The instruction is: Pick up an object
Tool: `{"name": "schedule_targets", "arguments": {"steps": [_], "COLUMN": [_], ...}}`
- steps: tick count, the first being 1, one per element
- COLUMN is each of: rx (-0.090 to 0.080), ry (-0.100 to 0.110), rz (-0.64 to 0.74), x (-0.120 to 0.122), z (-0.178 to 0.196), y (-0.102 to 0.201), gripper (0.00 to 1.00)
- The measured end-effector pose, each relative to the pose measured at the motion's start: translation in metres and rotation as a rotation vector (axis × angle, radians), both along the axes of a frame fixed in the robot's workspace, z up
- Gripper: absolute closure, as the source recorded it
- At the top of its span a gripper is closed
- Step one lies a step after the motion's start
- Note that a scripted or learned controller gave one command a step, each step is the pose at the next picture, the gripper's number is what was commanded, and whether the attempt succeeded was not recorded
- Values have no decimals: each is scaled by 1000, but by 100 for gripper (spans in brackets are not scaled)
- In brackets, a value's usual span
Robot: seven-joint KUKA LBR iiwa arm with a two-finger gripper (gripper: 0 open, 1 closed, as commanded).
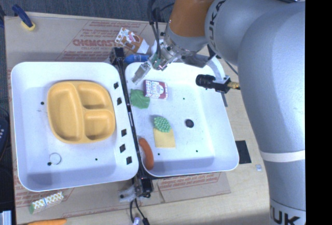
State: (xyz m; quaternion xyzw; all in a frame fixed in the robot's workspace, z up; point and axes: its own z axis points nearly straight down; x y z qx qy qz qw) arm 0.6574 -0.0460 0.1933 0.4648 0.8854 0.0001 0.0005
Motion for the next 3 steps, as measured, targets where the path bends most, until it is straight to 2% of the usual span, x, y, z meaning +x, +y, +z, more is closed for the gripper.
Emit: {"name": "schedule_targets", "arguments": {"steps": [1,2,3], "rx": [0,-1,-2], "ry": [3,0,0], "rz": [558,886,1292], "x": [-53,-36,-10], "z": [-1,-1,-1], "y": [3,15,26], "gripper": [0,0,0]}}
